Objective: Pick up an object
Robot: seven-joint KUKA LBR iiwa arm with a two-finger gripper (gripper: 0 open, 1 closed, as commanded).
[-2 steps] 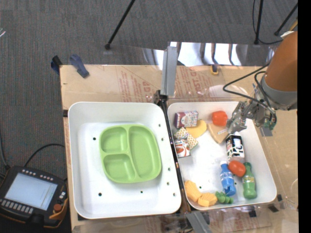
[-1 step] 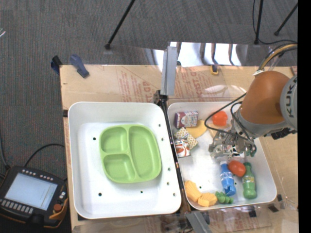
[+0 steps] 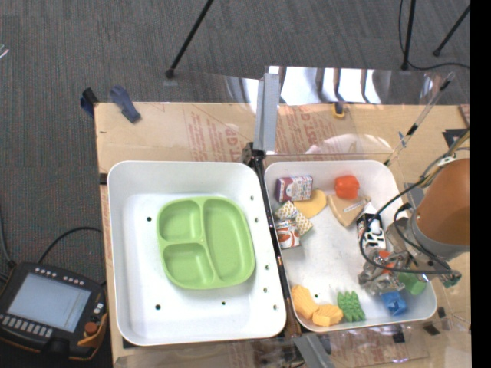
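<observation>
My gripper [image 3: 378,279] is low in the right bin [image 3: 330,173], near its right wall, with the orange-banded wrist [image 3: 449,205] above it. A small blue block [image 3: 396,303] lies just below and to the right of it. A green piece [image 3: 415,285] sits beside it on the right, partly hidden by cables. A dark green ridged piece [image 3: 350,306] is to its lower left. What lies directly under the gripper is hidden.
The right bin also holds a small carton [image 3: 294,187], a red block [image 3: 347,186], yellow cheese [image 3: 313,205], a tan wedge [image 3: 344,211], a can [image 3: 288,234] and orange pieces [image 3: 316,307]. A green divided plate [image 3: 205,241] sits in the left bin [image 3: 130,282].
</observation>
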